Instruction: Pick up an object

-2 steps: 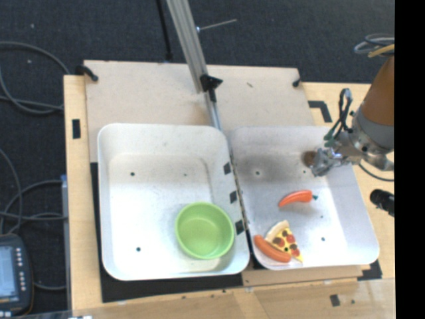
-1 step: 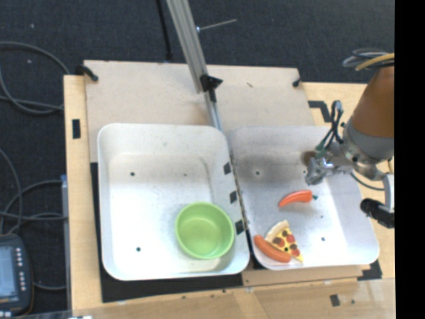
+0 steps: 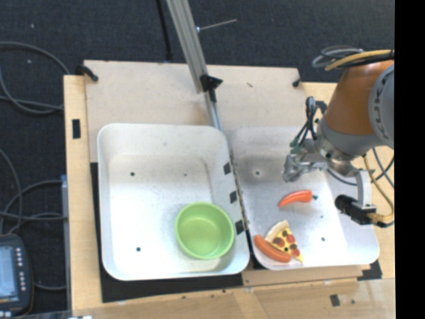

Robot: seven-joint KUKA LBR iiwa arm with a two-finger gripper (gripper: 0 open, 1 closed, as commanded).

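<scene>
A small orange-red chilli [image 3: 295, 197], curved and glossy, lies in the right bin [image 3: 355, 241] just below the tool [image 3: 293, 169], whose opening I cannot tell, as the arm [image 3: 355, 108] leans in from the right.

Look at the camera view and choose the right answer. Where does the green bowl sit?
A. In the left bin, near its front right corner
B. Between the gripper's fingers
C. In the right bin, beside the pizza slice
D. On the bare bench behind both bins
A: the green bowl rests on the floor of the left bin, near its front right corner, apart from the gripper over the right bin.
</scene>
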